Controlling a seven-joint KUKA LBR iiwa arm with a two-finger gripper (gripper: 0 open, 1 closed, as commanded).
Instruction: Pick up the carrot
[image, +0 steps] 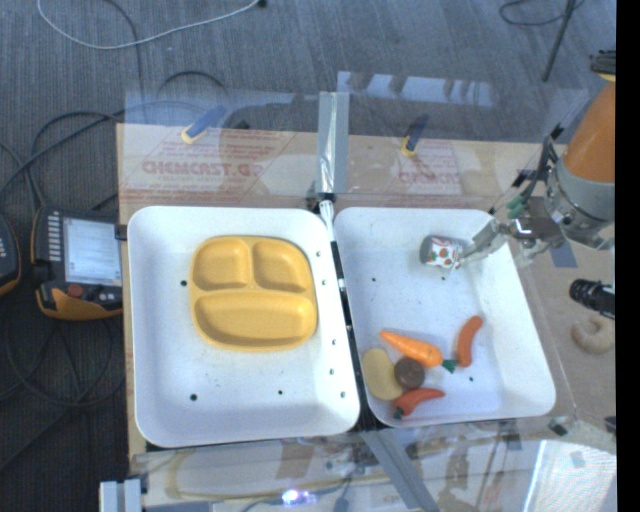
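Item: carrot (412, 348), orange, tapered, with a small green stub at its right-hand end. Location: right bin (520, 310), lower half, lying flat and slightly slanted on the white floor.

Neighbours: a tan round slice (379, 372) and a dark brown disc (409, 372) just below it, the disc apparently touching its underside; a red-orange chili (419, 400) further down; a second orange pepper-like piece (468, 340) close beside the green stub. A small can (439, 251) lies apart, in the bin's upper half.

Handling, judged: looks like a moulded toy, so light, rigid, smooth and somewhat slippery; not fragile. Being round in section, it may roll or squirt out if pinched off-centre. Best hold: across the thick middle, fingers closing on the two long sides, clear of the disc below and the piece at the stub end.

Gripper (470, 248): upper right of the same bin, near the can, well apart from the carrot. Fingers: whether spread or closed cannot be told.

Left bin (150, 330): holds a yellow divided tray (254, 291).
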